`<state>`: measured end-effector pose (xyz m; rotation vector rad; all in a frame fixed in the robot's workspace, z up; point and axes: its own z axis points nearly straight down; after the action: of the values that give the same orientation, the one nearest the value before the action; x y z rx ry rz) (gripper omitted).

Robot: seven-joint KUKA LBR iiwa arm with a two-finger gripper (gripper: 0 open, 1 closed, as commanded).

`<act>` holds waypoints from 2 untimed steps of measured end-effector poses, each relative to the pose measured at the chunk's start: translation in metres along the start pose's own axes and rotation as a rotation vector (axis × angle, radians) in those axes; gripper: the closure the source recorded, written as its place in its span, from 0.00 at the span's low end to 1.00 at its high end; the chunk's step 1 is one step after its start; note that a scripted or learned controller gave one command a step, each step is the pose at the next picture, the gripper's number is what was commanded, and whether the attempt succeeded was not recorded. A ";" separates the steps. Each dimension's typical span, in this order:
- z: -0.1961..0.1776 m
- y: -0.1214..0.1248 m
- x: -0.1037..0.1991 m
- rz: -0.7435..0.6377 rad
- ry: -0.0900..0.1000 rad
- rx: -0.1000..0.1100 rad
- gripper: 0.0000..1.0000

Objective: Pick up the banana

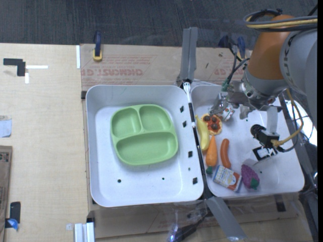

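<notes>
The pincer [223, 107] hangs just above and to the right of the banana [203, 131]; its grip I cannot tell. The pizza slice [215, 124] touches the banana, so a descent could catch that instead.

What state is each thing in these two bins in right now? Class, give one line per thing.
banana: lying flat by the right bin's left wall, not held
claw: low over the right bin, beside the banana's far end
carrot: lying flat, touching the banana
sausage: lying flat beside the carrot
green plate: upright in the left bin
carton: lying on its side
</notes>
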<state>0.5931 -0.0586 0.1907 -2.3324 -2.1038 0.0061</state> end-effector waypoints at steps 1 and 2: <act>0.000 -0.063 0.021 -0.070 0.001 0.000 0.00; 0.000 -0.122 0.053 -0.135 0.001 0.001 0.00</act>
<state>0.4771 0.0062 0.1906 -2.1840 -2.2551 0.0050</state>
